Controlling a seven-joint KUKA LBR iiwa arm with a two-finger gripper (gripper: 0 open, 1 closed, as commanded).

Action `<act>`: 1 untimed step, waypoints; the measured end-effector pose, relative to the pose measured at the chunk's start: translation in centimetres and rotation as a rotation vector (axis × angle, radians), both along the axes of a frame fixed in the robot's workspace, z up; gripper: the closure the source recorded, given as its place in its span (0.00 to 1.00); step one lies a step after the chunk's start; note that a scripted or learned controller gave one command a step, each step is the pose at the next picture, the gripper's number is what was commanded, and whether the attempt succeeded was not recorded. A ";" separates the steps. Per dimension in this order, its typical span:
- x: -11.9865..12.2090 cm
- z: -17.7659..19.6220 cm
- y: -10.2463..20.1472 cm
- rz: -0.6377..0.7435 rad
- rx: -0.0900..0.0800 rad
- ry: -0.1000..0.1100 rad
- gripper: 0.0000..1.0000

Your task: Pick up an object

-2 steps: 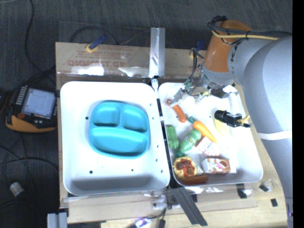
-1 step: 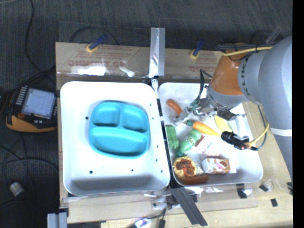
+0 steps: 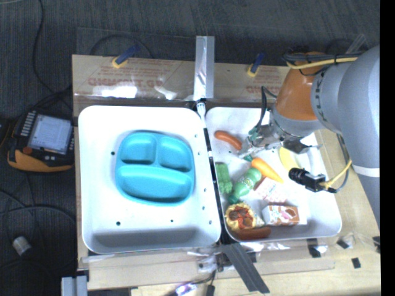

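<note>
The two-finger gripper point(image 3: 262, 137) hovers low in the right white bin point(image 3: 330, 217), grip state unclear. Just below it, the orange plastic carrot point(image 3: 267, 169) lies diagonally, pointing lower right.

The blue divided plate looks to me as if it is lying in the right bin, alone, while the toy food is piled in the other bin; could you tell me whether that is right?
Not quite: the blue divided plate lies in the left bin, not the right one. The camera view shows it alone there, while the toy food, such as the carrot and the hot dog, is piled in the right bin.
</note>
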State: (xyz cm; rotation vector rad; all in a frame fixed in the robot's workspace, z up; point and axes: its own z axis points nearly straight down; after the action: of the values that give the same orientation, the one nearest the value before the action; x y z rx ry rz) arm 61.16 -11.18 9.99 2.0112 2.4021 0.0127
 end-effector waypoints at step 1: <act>-6.6 10.5 -1.6 -0.150 -0.002 0.015 1.00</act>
State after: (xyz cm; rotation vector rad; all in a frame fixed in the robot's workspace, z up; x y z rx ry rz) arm 54.52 -12.82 20.51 2.1924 2.2513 -0.0059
